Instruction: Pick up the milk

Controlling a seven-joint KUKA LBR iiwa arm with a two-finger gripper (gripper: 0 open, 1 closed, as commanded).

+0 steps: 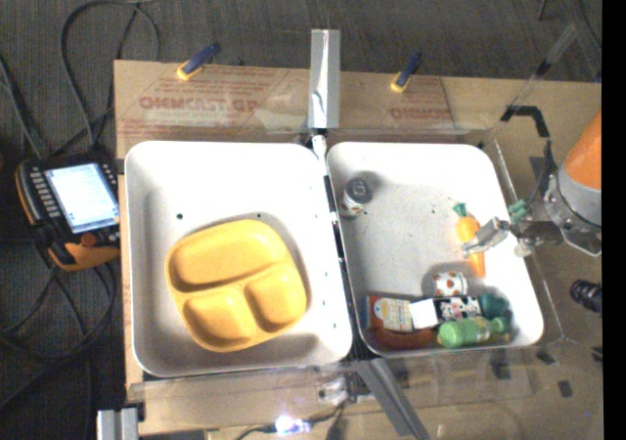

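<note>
Milk, a small white carton with black cow patches [445, 310], lies at the near side of the right white bin [411, 223], touching a red-and-yellow carton [391, 312] and a green plastic bottle [474, 331]; the gripper [509, 229] hovers farther back, its opening I cannot tell, so I would descend squarely across the milk's narrow width, clear of both neighbours.

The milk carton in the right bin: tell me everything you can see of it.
The milk carton lies on its side near the front wall of the right bin. It looks like a small white box with black cow-style patches and a dark end toward the right. Its left end meets a red and yellow packet, a green bottle lies along its front, and a small red and white can sits just behind it. The gripper is apart from it, over the bin's right rim.
</note>
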